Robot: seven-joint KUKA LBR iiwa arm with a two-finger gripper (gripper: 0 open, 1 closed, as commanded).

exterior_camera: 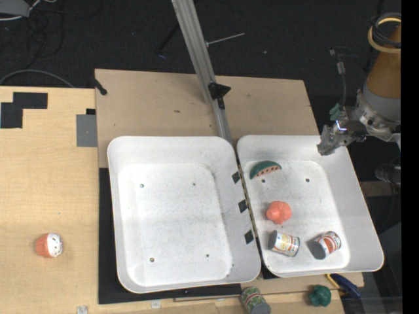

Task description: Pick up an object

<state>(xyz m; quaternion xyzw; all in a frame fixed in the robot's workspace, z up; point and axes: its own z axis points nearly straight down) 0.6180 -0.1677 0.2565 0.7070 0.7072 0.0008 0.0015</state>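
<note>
— Item one: end effector (332, 138). Where does it stand?

— At the far right corner of the right-hand bin (347, 175), over the rim, not down among the things. Whether it is open or closed I cannot tell from here; nothing shows in its grasp.

— Item two: contents of that bin.

— Four pieces. A watermelon slice (266, 169), green rind arched away from us, at the far left near the divider. A red-orange lumpy toy (278, 212) about mid-bin. Two small cans lying on their sides at the near edge: a can with a white label (285, 243) to the left, a can with a red label (326, 244) to the right.

— Which lies closest to the end effector?

— By my reckoning the watermelon slice, off to its left and a little nearer us. Its long axis runs roughly across the bin, left to right. The lumpy toy is further, down and left; the cans are well apart from it, along the near wall.

— Left-hand bin (131, 169)?

— Nothing to list there.

— Strays?

— A red and white ball (48, 245) on the bench far left; a green can (252, 299) and a green toy (320, 295) just outside the near rim.

— Task status?

— Not yet begun, I would judge: a descent toward one piece is still needed.
</note>
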